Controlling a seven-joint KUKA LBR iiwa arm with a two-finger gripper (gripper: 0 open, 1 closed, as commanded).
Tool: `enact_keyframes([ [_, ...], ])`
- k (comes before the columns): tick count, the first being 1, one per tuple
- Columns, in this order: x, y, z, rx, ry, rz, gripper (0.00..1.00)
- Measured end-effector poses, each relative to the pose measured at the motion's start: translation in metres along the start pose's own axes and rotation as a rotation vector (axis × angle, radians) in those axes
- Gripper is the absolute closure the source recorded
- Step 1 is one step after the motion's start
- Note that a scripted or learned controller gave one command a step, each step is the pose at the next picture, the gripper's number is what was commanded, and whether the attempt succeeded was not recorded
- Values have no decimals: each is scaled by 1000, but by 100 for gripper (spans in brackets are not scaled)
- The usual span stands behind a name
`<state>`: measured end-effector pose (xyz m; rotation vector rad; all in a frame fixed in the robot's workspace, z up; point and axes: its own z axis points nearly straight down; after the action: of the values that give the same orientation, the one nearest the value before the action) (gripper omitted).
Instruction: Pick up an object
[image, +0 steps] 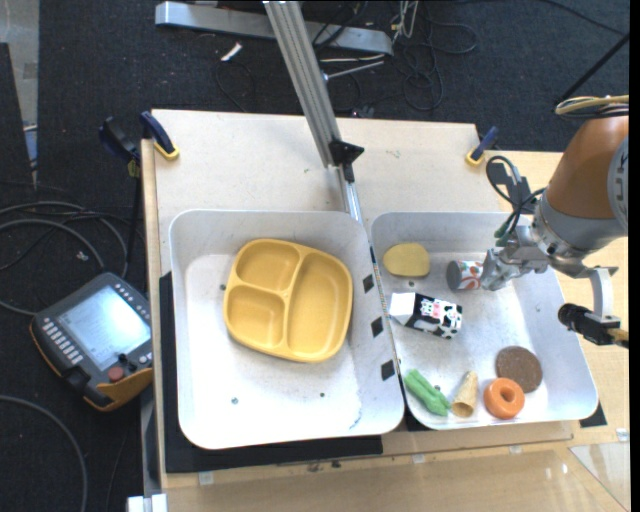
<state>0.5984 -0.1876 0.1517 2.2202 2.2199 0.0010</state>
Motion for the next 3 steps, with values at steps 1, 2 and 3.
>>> enact_keyframes([
  [1, -5, -5, -46, -4, -1, 1, 100],
  [2, -5, -4, -61, -1, 0, -2, 100],
  [3, 42, 2, -56, 2, 3, -8, 100],
])
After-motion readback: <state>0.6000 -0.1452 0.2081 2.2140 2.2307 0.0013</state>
